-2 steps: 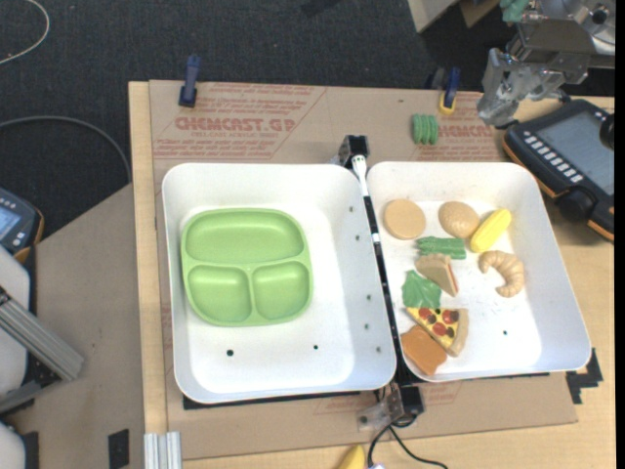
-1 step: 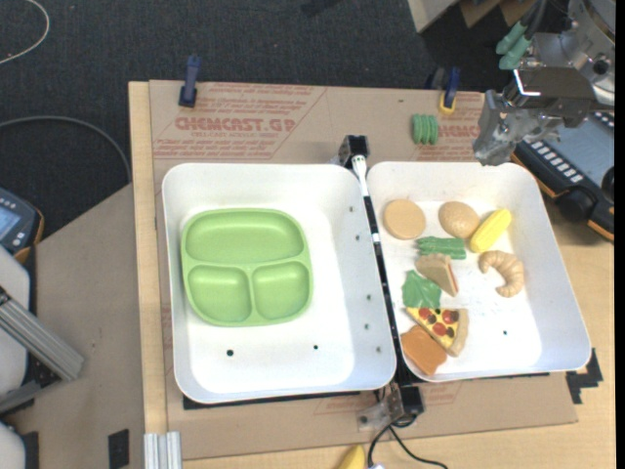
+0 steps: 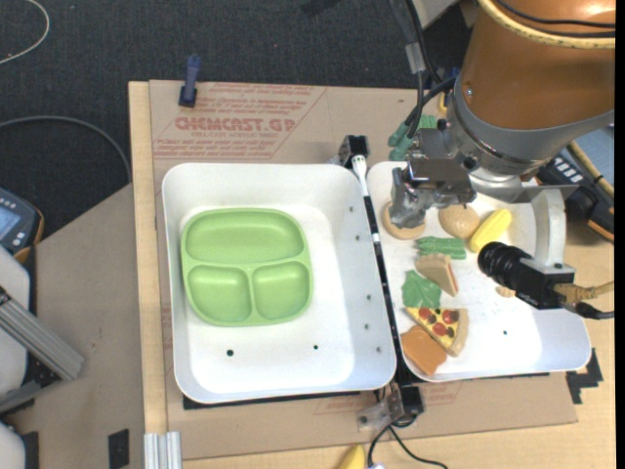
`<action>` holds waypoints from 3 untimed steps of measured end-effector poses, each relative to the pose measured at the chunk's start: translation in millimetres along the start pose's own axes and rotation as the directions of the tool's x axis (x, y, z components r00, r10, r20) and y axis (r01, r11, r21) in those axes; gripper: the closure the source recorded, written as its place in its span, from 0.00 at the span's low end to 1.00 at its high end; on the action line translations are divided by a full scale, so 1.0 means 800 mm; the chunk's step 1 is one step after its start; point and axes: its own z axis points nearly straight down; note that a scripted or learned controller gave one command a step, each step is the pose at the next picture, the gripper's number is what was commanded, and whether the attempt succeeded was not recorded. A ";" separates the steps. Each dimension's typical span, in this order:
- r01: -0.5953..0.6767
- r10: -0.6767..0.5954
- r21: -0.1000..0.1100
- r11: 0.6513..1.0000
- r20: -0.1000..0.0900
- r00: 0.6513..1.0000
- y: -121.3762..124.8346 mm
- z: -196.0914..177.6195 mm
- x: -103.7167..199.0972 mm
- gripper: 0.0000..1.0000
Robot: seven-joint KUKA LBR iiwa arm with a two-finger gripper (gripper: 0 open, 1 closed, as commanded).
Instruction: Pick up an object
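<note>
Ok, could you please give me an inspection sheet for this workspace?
Surface: left bin and right bin, white, on printed cardboard.
Job's things: pizza slice, yellow piece, sandwich wedge, tan disc, all in right bin.
Clutter: green divided plate in left bin; blue clip on cardboard.
Grippers: gripper low over tan disc.
Cables: white loop and black cable on floor, left.
Surroundings: dark carpet.

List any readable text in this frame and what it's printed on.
"CHEMCAST GP": large red print on the brown board, near its far edge.
Smaller red lines above and below that print: too blurred to read.
Nothing else is legible.
</note>
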 end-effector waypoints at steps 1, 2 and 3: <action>-0.015 0.015 -0.012 1.000 0.000 1.000 0.001 0.012 -0.118 1.00; 0.000 0.000 -0.036 0.999 -0.003 1.000 0.056 -0.166 -0.072 1.00; -0.002 0.002 -0.013 1.000 -0.003 1.000 -0.003 -0.155 -0.058 1.00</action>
